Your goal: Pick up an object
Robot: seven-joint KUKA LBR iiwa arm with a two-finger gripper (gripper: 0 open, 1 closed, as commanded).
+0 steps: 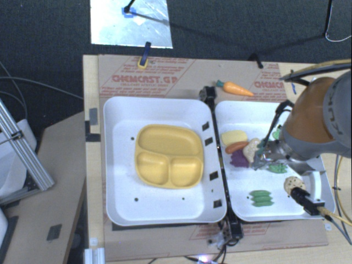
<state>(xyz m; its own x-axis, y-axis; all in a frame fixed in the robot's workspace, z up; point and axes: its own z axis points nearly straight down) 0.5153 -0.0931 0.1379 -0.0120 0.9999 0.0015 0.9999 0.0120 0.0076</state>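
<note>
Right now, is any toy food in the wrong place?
Yes. The toy carrot lies outside both bins, on the bench just past the far rim of the right bin. The other toy foods, like the green pea pods, sit inside that bin. The yellow tray sits neatly in the left bin.

Both white bins (118, 164) appear to be smooth moulded plastic with a slight sheen. The yellow divided tray (168, 154) is smooth plastic with a satin finish. The bench (165, 76) surface looks like matt brown cardboard with red print. The toy carrot (235, 88) and green pea pods (260, 198) look like glossy plastic. The arm's orange band (308, 111) is smooth and semi-gloss. The floor mat (44, 21) looks like rough dark fabric.
</note>
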